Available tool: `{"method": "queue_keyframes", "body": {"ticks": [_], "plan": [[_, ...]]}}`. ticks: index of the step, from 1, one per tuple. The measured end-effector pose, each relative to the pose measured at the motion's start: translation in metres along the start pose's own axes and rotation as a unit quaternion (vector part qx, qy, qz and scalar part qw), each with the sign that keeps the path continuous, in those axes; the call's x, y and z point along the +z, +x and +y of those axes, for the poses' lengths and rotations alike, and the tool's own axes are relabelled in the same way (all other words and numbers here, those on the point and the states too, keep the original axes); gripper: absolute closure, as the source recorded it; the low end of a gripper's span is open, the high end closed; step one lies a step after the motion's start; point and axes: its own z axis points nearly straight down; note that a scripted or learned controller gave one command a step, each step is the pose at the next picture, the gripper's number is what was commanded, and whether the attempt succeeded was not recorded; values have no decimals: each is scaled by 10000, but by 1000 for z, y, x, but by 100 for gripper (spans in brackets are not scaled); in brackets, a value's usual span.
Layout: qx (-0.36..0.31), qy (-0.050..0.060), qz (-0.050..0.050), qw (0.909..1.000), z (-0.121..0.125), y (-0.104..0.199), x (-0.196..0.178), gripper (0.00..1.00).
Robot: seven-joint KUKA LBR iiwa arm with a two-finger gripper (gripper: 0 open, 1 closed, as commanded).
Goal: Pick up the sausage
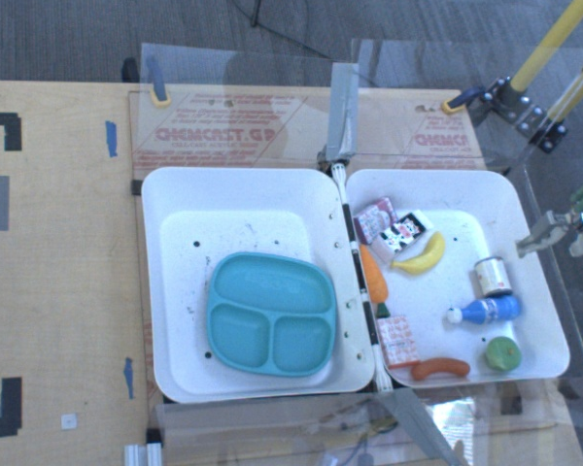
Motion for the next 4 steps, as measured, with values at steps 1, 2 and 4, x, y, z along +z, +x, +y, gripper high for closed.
{"method": "queue_keyframes", "body": {"ticks": [1, 2, 4], "plan": [[-175, -91, 12, 9998, -18, -6, 176, 0], [693, -173, -66, 9974, -18, 41, 183, 0], [1239, -38, -9, 9923, 47, 72, 194, 0]]}}
